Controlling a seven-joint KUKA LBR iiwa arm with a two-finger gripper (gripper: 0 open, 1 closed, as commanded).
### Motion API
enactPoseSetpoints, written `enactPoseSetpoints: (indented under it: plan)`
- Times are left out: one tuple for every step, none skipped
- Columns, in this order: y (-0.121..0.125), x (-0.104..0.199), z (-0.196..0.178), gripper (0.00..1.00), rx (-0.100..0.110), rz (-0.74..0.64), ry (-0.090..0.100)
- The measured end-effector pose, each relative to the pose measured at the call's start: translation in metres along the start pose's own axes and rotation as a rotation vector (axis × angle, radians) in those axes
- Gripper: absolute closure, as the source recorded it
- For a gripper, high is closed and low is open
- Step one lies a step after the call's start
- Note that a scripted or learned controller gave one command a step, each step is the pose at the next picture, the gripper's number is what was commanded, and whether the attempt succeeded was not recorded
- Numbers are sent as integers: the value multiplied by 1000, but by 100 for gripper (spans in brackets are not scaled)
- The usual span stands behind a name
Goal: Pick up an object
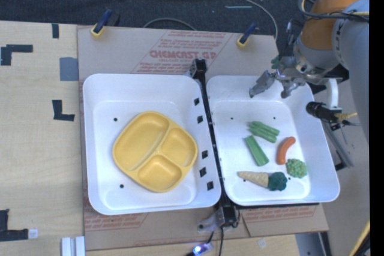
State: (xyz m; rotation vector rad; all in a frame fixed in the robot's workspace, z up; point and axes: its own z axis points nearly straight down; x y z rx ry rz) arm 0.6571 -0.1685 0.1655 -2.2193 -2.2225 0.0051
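The right bin (pixel 240 93) holds two green bean pods (pixel 263 130) (pixel 256 150), an orange sausage (pixel 285 150), a light green broccoli piece (pixel 296 168), a dark green broccoli floret (pixel 277 181) and a cream cone (pixel 253 177). My gripper (pixel 275 86) hangs over the bin's far edge, well back from all of these. Its two fingers are spread apart with nothing between them.
The left bin (pixel 99 129) holds a yellow divided plate (pixel 155 150). Both bins rest on a cardboard sheet (pixel 174 54) clamped at the back by two yellow-blue clips. A black divider strip runs between the bins. Cables cross the dark floor behind.
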Motion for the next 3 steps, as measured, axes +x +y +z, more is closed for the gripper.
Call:
enactPoseSetpoints:
  plan:
    - [-7,-6,58,0,2,0,1]
    - [-6,-6,46,100,-1,-1,0]
    - [0,-5,2,100,-6,0,1]
